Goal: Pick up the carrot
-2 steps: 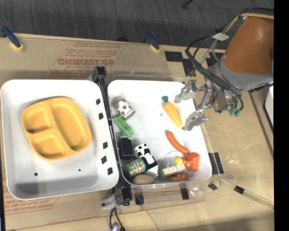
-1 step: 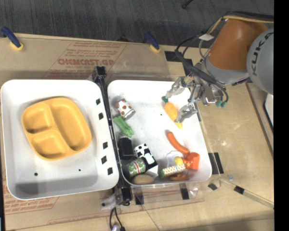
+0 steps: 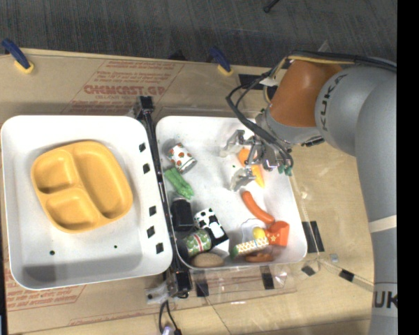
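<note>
The carrot [image 3: 257,207] is a smooth orange one, kinda stubby and a bit curved, lying flat on the floor of the right-hand bin [image 3: 209,135]. It sits in the right half of that bin, angled from upper left down to lower right. Its upper end is just below a yellow-orange piece [image 3: 255,176], and its lower end runs right up to a red-orange thing [image 3: 279,233] near the bin's corner.
</note>
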